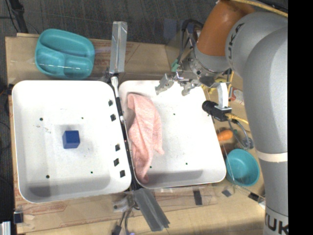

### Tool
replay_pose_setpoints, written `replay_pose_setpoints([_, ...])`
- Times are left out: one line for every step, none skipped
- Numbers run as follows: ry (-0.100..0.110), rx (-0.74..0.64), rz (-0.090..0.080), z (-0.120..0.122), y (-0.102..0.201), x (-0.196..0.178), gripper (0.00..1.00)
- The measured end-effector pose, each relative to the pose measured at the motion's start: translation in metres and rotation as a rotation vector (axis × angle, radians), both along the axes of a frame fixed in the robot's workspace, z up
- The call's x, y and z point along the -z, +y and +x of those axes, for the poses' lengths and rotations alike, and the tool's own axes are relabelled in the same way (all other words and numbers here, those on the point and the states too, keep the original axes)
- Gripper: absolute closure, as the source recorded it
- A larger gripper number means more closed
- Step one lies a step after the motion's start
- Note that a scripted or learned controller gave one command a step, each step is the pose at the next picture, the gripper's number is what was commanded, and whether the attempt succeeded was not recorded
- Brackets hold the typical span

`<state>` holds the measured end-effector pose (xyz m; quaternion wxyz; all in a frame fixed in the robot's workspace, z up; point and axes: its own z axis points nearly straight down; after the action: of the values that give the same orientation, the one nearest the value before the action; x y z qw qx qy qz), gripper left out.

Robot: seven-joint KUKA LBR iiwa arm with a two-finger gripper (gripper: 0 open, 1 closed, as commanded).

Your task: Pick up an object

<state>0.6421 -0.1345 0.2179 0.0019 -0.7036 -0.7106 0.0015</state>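
We see a pink cloth point(143, 133) lying long, from the far end to the near end of the right bin point(195, 146), by its left wall. A blue cube point(71, 139) sits in the left bin point(29, 131). The gripper point(177, 84) (fingers spread apart, holding nothing) hangs over the right bin's far edge.

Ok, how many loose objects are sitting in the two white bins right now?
2. A blue cube lies in the left bin; a pink cloth lies along the right bin's left wall. Something small could be hidden beneath the cloth.
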Motion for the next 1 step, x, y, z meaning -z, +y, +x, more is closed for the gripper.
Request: replay_pose_setpoints([-0.005, -0.157, 0.000, -0.0201, -0.0166, 0.1249, 0.00])
